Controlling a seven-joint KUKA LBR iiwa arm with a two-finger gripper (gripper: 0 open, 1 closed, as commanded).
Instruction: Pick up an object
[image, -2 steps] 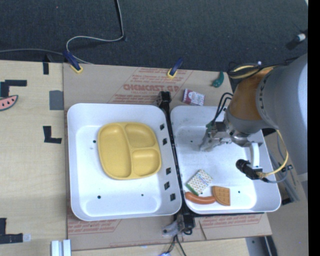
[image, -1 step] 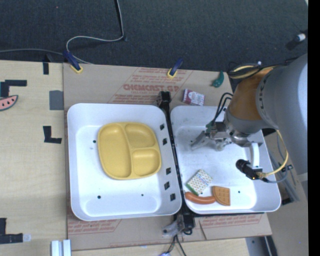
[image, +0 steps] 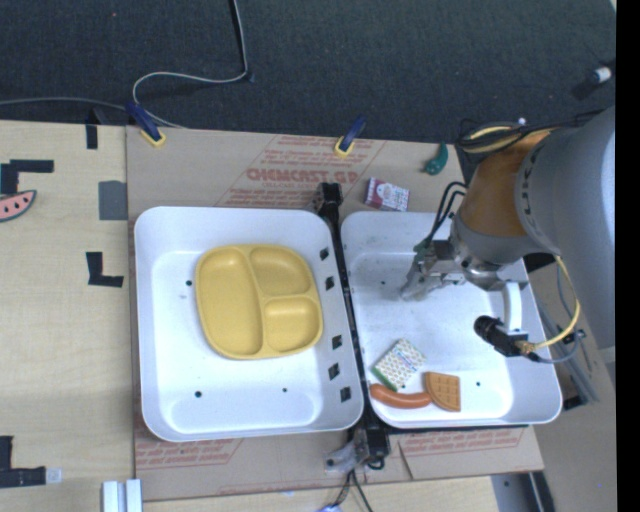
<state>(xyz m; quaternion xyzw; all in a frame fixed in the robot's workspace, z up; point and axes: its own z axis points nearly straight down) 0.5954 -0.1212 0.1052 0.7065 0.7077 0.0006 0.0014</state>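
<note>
Plate (image: 259, 300) in left bin (image: 160, 330)

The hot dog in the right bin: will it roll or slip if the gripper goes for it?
The hot dog looks rounded and smooth, so it may roll or squirt out when pinched. It lies close against the checkered piece and the cracker, which will probably shift too. It seems light, likely a toy.

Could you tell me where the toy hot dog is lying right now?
The hot dog lies in the right bin, along its near edge, just below the checkered pad and beside the cracker.
</note>
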